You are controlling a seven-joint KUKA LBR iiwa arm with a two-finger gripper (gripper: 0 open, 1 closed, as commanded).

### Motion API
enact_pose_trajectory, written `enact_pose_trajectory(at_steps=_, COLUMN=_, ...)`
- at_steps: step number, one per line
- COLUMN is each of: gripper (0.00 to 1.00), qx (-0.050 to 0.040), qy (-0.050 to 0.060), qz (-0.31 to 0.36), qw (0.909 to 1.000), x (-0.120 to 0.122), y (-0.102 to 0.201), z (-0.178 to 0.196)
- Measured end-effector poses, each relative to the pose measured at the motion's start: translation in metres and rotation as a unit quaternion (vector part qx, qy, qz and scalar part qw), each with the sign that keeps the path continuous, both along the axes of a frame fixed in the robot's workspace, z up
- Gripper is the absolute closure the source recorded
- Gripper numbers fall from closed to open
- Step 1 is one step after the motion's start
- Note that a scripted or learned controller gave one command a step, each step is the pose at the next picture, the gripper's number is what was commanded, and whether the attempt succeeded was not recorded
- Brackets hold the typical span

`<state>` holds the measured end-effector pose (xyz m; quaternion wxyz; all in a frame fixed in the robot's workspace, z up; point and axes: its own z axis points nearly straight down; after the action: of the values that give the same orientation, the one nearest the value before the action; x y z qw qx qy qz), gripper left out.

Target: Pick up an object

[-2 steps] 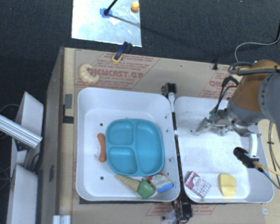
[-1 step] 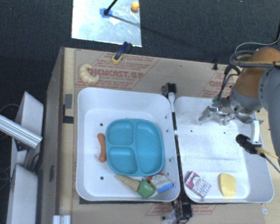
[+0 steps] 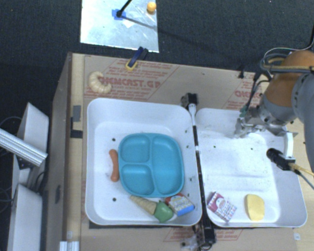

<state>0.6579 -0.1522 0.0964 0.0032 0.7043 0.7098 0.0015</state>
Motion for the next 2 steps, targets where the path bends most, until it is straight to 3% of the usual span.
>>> enact_pose_trajectory(at_steps=1, gripper=1.00, qx=0.0015, qy=0.002, qz=-0.001, qw=1.0000, x=0.0081, y=0.0413, z=0.0063)
enact_pose_trajectory(at_steps=2, gripper=0.00, qx=0.0010, qy=0.002, qz=-0.001, qw=1.0000, x=0.0078, y=0.0405, z=0.0063)
